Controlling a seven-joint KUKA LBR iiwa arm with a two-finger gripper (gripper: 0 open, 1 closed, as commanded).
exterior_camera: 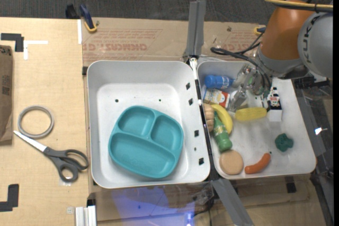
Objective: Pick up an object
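Note:
The right bin (pixel 296 166) holds several small items: a blue bottle (pixel 218 81), a white and red carton (pixel 216 97), a banana (pixel 224 117), a green bottle (pixel 223 138), a yellow piece (pixel 250 113), a tan round bun (pixel 231 162), a red sausage (pixel 258 163) and a green lump (pixel 284 142). My gripper (pixel 242 93) hangs low over the back middle of this bin, just right of the carton and just above the yellow piece. Nothing can be seen between its tips.
The left bin (pixel 100 92) holds a teal divided plate (pixel 146 140). A white block (pixel 274 107) lies by the right bin's right wall. Scissors (pixel 55 156) and a tape roll (pixel 35 120) lie on the bench at the left.

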